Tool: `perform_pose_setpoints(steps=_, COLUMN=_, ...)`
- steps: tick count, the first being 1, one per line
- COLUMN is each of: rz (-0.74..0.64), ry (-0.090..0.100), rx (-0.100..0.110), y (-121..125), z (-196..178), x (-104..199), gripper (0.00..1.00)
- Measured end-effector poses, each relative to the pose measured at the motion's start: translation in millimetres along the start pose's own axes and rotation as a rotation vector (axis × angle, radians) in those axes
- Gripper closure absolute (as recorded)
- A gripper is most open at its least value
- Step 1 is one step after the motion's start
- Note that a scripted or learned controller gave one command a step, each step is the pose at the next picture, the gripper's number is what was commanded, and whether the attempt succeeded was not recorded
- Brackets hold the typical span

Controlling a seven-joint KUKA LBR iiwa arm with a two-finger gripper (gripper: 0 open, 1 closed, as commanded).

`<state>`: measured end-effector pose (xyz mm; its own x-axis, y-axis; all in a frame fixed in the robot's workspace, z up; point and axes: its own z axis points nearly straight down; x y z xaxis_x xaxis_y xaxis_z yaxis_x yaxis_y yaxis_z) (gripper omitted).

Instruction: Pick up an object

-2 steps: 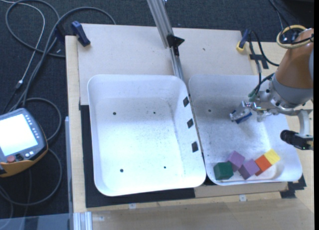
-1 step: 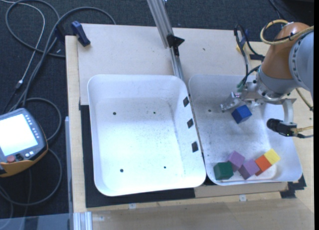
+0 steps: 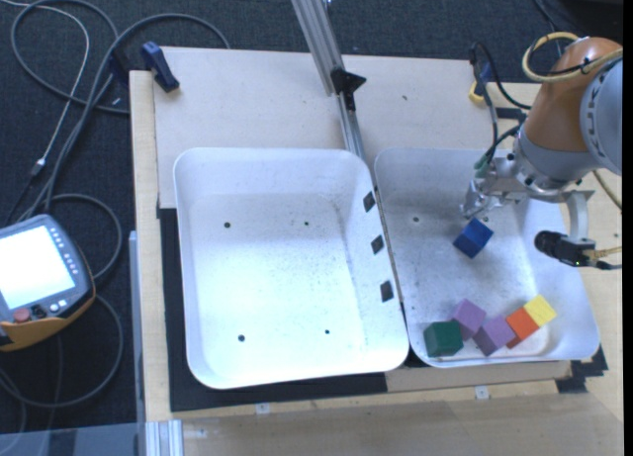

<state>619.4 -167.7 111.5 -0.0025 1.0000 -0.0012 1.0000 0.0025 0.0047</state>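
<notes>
A: Blue block [image 3: 474,237] noted in the right bin [image 3: 420,182], directly below the pincer [image 3: 481,205] and tilted on an edge. Whether it touches the fingertips or sits just under them, I cannot tell.

B: Pincer state?

A: Cannot tell. The tips are small and partly masked by the wrist; I see no clear gap and no clear clamp on the block. I will not log it as held.

B: Other candidates?

A: A cluster well below the pincer, along the near wall of the same bin: green block [image 3: 443,336], two purple blocks [image 3: 480,323], orange block [image 3: 521,326], yellow block [image 3: 540,310]. They touch or nearly touch one another. The left bin [image 3: 198,187] lies away to the pincer's left.

B: Step in hand?

A: Judged: the grasp attempt on the blue block, either at contact or just above it.

B: Next move?

A: If not gripped, it calls for centring over the tilted block and squaring to its faces before closing; a skewed face may slip out. If gripped, a straight lift clear of the bin wall.
</notes>
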Motion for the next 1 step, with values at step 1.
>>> perform_pose_setpoints(steps=1, rz=0.000, ry=0.000, rx=0.002, y=-0.4, z=0.8, x=-0.1, gripper=0.00)
